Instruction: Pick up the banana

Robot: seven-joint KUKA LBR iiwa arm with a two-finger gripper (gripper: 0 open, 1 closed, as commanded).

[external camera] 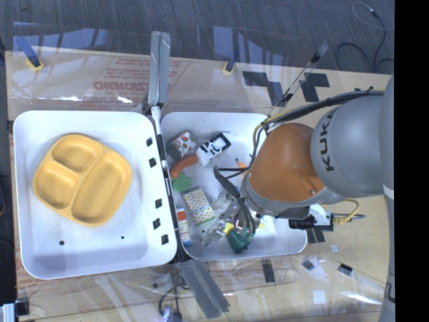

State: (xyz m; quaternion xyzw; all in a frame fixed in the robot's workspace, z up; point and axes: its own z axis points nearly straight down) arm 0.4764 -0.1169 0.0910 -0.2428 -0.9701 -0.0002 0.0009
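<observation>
Your pincer (pixel 231 221) is down in the right bin (pixel 281 247), low against its front wall, buried among clutter; whether it is spread or pinching, you cannot tell from here. Right beside it sits a dark green object (pixel 239 241) with a speck of yellow (pixel 229 229) above it, which may be the banana, though that is not certain. Just left of the pincer lies a checkered packet (pixel 199 205). Further back in that bin you have an orange-red piece (pixel 182 165) and a black-and-white item (pixel 213 146). Above it all looms the arm's orange band (pixel 285 163). Over in the left bin (pixel 40 247) rests a yellow divided tray (pixel 82 178).
</observation>
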